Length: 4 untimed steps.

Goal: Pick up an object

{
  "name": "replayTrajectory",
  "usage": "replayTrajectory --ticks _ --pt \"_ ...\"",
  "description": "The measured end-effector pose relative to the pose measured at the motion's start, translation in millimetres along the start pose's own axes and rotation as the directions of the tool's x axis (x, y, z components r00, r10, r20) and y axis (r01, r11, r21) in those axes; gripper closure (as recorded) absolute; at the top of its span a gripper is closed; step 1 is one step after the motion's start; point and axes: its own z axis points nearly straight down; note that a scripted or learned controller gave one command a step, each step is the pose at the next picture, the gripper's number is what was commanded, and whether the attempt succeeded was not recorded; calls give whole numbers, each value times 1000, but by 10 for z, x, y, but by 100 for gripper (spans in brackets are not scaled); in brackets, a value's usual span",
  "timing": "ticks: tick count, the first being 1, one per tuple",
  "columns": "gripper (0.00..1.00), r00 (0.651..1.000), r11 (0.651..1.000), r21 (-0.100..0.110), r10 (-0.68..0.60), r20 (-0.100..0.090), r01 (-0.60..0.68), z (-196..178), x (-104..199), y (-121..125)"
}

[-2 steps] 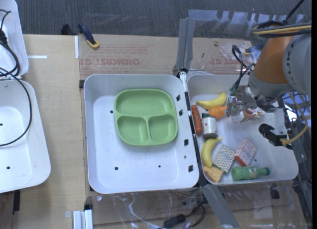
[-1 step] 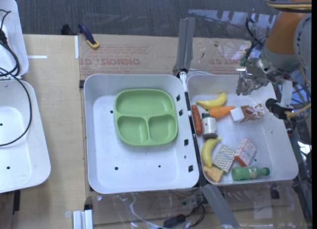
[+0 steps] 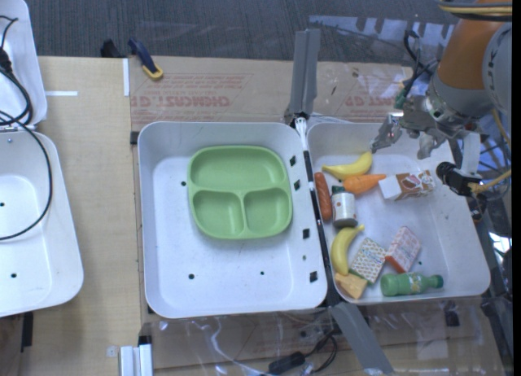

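Observation:
My gripper hangs open over the back of the right bin, with nothing between its fingers. Just below and left of it lie a yellow banana and an orange carrot. A small white and red carton lies right under it. Further forward in the bin are a red sausage, a small can, a second banana, a checkered packet, a red and white packet, a cheese wedge and a green bottle.
The left bin holds a green divided plate. A ridge where the bins meet runs between them. White equipment with black cables stands at the far left. A blue and yellow tool lies on the bench behind.

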Motion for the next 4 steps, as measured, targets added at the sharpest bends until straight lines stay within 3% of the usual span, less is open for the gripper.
replayTrajectory --ticks 1,2,3,4 --pt "0 998 998 -23 -55 1 55 659 20 -230" --pt "0 976 976 -37 -216 -3 216 742 -174 -292" --pt "0 950 950 -2 -312 -1 312 929 350 -107" --pt "0 963 963 1 -270 -2 270 937 316 -281"
